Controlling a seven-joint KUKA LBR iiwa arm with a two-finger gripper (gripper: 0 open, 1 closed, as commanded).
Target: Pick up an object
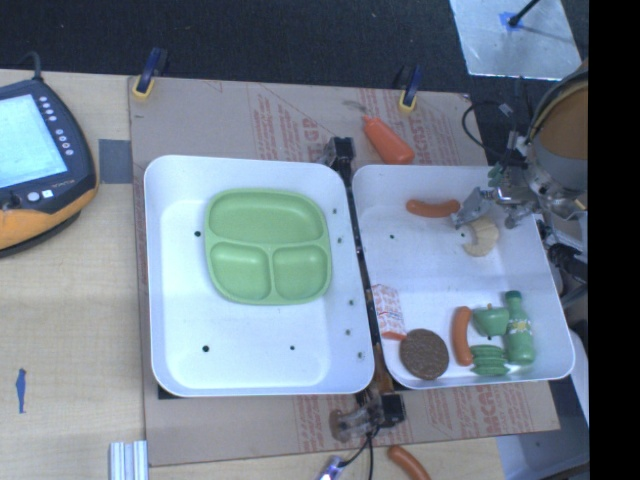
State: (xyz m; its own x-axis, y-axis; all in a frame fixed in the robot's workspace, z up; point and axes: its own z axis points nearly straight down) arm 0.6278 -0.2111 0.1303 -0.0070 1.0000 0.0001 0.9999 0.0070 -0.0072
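My gripper (488,214) hangs over the far right part of the right bin (400,268), its fingers spread open with nothing between them. A pale beige lump (481,238) lies just below it on the bin floor. An orange-red sausage (432,207) lies just left of the gripper. Along the bin's near side sit a brown round disc (425,353), a second orange sausage (461,334), a green bottle (517,330) and two green pieces (490,320) (490,359).
The left bin (180,308) holds a green divided plate (268,245). A printed packet (386,309) lies at the right bin's left wall. An orange carrot (387,140) rests outside beyond the bins. A teach pendant (35,158) sits at far left.
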